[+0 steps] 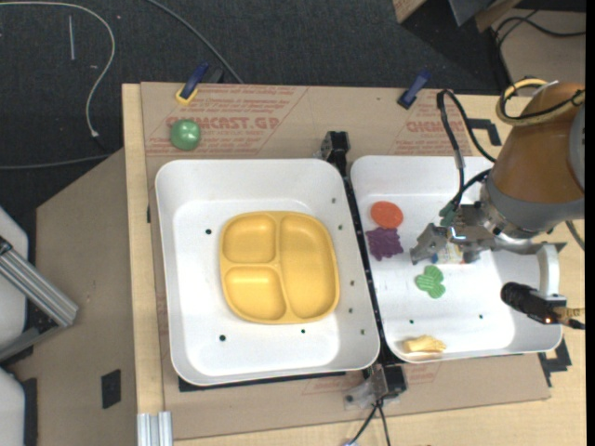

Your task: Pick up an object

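Fingers (433, 246) of mine hang low over the right bin (521, 337), pointing toward its left half, with the grey wrist and orange band behind them on the right. How far apart they stand I cannot tell; the metal parts blur together, and no object is seen between them.

Three small items lie close to them on the bin floor. An orange piece (388, 215), flat and rounded, sits up and to the left, apart from the tips. Just below it lies a purple piece (383, 242), lumpy with an irregular outline, its longer side running roughly left to right; it lies just beside the tips, and I cannot confirm contact. A green piece (430, 282), knobbly and leaf-like, lies directly below the tips, its long axis running from upper left to lower right. A pale yellow piece (423, 346), flat and elongated, rests at the bin's near edge, its length along that edge.

Left bin (181, 203) holds a yellow plate (279, 268) of smooth plastic, rounded square, divided into three compartments and turned slightly clockwise.

Both bins are glossy white with rounded corners and stand on a cardboard sheet over the tabletop (270, 117). A green ball (186, 135) rests on the cardboard beyond the left bin, and blue clips (192, 84) hold the far edge.
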Available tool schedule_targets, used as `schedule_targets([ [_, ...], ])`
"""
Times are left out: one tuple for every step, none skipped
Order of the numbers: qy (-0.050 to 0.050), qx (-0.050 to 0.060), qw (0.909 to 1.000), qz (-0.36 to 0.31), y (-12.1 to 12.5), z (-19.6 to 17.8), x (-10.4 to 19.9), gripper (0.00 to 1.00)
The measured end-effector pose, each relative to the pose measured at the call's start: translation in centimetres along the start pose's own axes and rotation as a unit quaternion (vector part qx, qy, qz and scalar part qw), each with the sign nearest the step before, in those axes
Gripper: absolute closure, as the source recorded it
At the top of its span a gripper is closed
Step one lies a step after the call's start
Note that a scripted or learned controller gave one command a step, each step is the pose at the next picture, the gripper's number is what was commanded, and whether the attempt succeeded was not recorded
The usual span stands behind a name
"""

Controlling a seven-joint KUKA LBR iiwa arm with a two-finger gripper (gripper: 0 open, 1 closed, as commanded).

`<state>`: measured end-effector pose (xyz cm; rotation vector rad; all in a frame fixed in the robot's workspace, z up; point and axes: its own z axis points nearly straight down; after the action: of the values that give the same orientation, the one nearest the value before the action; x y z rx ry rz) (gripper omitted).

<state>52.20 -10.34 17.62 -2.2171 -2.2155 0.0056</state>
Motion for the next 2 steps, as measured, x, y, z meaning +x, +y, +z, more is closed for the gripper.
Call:
schedule_targets([
  [0.001,0.001,1.0000,0.000,-0.7,5.6,0.9,0.00],
  [-0.001,-0.003,1.0000,0.000,-0.6,9.1,1.0,0.00],
])
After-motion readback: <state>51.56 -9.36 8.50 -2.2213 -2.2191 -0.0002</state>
